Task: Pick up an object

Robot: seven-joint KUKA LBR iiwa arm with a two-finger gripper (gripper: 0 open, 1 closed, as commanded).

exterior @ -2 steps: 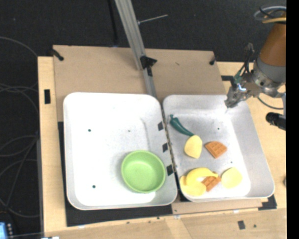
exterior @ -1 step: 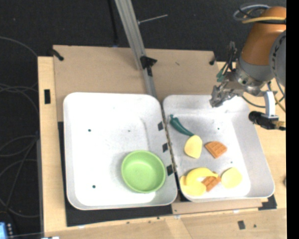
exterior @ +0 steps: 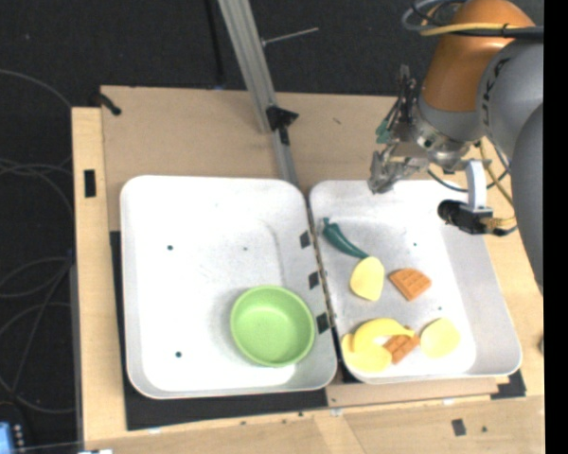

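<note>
Nearest, green bowl in left bin. Right bin holds yellow pieces, orange blocks, teal tool. Farthest, gripper over right bin's back edge, seemingly empty; finger gap cannot tell.

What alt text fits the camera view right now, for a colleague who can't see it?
The gripper hangs over the far edge of the right bin, apart from the yellow pieces, orange pieces and teal tool lying in it. The left bin holds a green bowl.
</note>
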